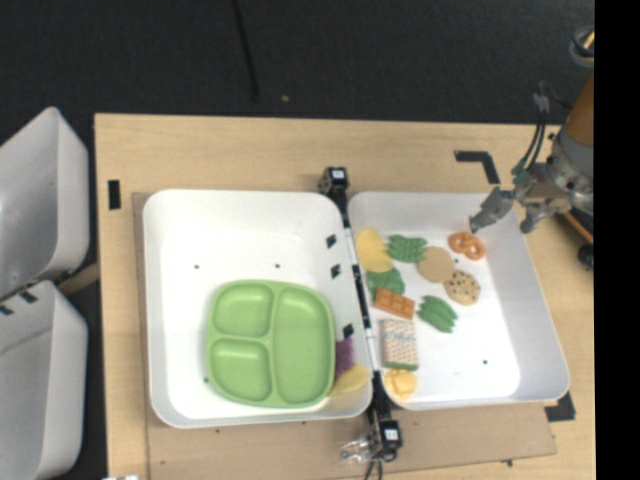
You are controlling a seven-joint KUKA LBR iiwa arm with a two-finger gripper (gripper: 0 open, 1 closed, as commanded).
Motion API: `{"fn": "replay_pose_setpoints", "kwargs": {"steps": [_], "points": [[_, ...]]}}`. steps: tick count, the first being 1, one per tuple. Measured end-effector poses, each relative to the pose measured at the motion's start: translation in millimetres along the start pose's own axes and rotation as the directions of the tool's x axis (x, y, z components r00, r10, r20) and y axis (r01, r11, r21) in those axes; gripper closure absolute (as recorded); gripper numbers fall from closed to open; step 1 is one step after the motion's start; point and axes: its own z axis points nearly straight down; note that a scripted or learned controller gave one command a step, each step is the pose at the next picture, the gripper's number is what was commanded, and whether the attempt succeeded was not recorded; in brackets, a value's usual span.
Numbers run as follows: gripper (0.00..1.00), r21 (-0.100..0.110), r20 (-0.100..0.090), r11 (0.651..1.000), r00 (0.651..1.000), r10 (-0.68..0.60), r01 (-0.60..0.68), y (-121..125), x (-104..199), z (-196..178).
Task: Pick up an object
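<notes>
The right bin (520,368) holds several toy foods. Among them are an orange pretzel (466,245), a chocolate-chip cookie (461,287), a tan round piece (435,264), a green leafy piece (406,247) and a yellow piece (373,251). An orange waffle (393,303), a green pea pod (437,313) and a patterned cracker (399,345) lie lower down. My gripper (502,224) hangs over the bin's far right corner, just up and right of the pretzel. It is open, with nothing between its fingers.
The left bin (180,238) holds a green divided plate (272,343). A purple piece (345,351) and a yellow piece (350,376) lie by its right wall. Another yellow piece (401,382) sits at the right bin's near left corner. Black clips line the wall between the bins.
</notes>
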Motion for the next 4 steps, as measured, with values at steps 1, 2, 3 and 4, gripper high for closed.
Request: {"fn": "replay_pose_setpoints", "kwargs": {"steps": [1, 2, 3, 4], "points": [[0.00, 0.008, -0.005, 1.000, 1.000, -0.008, 0.008, -35.8, 107.7, 130.8], [0.00, 0.001, 0.001, 1.000, 1.000, -0.002, 0.002, -42.7, 105.1, 112.9], [0.00, 0.003, 0.001, 1.000, 1.000, 0.002, -0.002, -52.8, 110.4, 85.0], [0.00, -0.009, 0.000, 1.000, 1.000, -0.004, 0.004, -116.7, 135.0, -56.3]]}}
